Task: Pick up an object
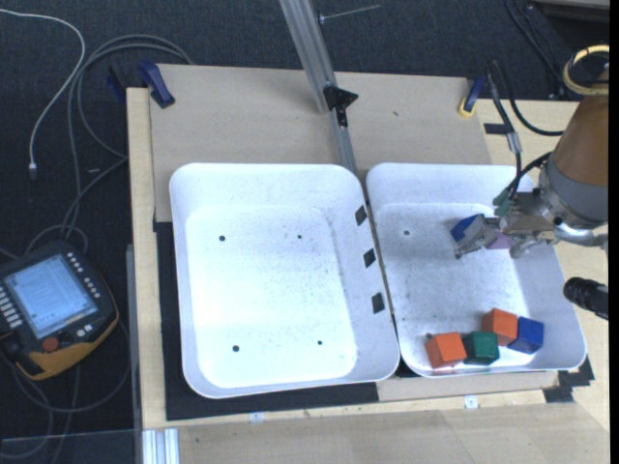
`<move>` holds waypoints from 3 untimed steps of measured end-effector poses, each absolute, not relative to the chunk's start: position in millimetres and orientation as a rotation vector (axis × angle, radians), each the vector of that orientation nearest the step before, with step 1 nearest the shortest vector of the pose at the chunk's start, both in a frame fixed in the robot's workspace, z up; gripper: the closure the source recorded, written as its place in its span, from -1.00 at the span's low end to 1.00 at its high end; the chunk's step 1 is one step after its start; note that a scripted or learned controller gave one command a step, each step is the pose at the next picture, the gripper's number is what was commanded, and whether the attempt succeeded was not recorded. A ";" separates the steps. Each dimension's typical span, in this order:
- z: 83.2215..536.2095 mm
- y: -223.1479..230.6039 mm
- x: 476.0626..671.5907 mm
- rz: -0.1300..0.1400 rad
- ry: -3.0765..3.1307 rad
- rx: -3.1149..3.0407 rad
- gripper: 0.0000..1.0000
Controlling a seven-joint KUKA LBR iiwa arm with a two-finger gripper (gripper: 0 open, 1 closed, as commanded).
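The gripper [481,241] reaches low into the right bin [426,288] beside a blue block [468,227], probably its target; whether its fingers grip it I cannot tell (other blocks [484,339] crowd the near edge).

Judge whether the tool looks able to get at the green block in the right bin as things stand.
Probably yes: the green block lies uncovered near the right bin's front wall, though orange blocks flank it closely, crowding the tool.

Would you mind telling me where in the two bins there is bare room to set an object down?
The left bin offers its whole floor. In the right bin, the floor left of the gripper is bare. It is crowded along the near wall: orange block, green block, another orange block, blue block.
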State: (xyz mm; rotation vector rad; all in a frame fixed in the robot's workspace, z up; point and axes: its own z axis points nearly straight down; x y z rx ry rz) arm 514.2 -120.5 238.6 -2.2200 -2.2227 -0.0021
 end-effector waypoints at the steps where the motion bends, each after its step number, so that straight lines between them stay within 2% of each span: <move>1: 114.2 -182.7 520.6 0.007 -2.212 -2.220 -1.00; 2: 99.6 -193.9 614.4 -0.004 -2.230 -2.221 -1.00; 3: 111.5 -194.2 612.7 -0.001 -2.228 -2.220 1.00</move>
